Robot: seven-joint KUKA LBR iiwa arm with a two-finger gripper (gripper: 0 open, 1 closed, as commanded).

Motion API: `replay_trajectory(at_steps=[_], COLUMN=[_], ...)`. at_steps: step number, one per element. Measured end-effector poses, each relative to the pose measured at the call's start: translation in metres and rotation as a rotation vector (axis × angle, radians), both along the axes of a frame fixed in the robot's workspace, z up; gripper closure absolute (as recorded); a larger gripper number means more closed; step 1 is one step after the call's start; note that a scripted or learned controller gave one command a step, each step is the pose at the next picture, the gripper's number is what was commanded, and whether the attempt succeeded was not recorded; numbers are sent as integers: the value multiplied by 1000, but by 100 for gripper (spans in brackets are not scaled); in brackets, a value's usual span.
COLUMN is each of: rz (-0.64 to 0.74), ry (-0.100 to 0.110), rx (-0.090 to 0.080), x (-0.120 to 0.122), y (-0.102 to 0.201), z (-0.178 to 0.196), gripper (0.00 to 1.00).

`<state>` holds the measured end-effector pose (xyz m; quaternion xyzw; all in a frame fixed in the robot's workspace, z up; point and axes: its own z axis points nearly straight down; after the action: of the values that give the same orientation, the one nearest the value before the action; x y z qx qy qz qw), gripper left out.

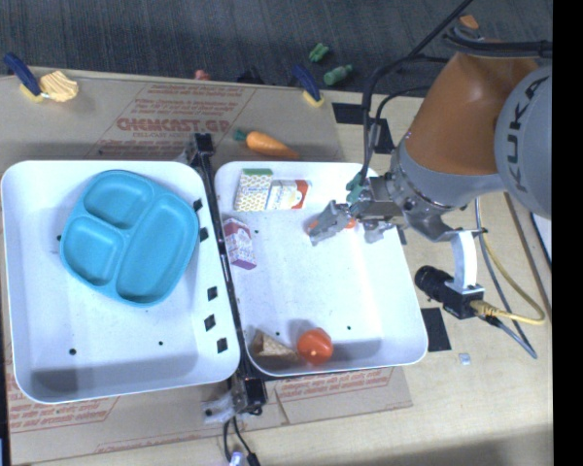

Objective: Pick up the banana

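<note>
1. Hovering over the far right part of the right bin (394,304), the gripper (342,219) hangs low above the white floor. Whether it is apart or together cannot be told from this slant. A small reddish piece sits at its tip, and I cannot say if that is part of the tool or something carried.
2. Behind it, the grey wrist and orange band of the arm (466,115) reach in from the right, trailing black cables.
3. Nothing here reads plainly as a banana. My best guess is the tan, curved thing (269,346) at the near wall of the right bin, touching the red-orange ball (315,345). That is well apart from the gripper.
4. If so, it should be light and fairly stiff, with a smooth skin likely to slip. Taking hold across its middle, away from the ball and the wall, looks safest.
5. A small box (255,190), a card (288,194) and a packet (239,242) lie along the bin's far and left sides.
6. The left bin (29,299) holds a blue divided tray (128,236). Both bins rest on cardboard (155,115), where a carrot (269,145) lies, over a pale bench.
</note>
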<state>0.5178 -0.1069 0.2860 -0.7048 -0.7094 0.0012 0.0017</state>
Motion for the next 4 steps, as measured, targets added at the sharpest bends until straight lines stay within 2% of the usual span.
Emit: replay_trajectory(at_steps=[1,2,3,4], rz=[-156,-368,-368,-395], ry=[2,3,2,1], rx=[-1,-3,-3,-3], x=[-27,6,-43,-42], y=[95,181,111,182], z=[-23,-82,-91,-95], gripper=[0,0,0,0])
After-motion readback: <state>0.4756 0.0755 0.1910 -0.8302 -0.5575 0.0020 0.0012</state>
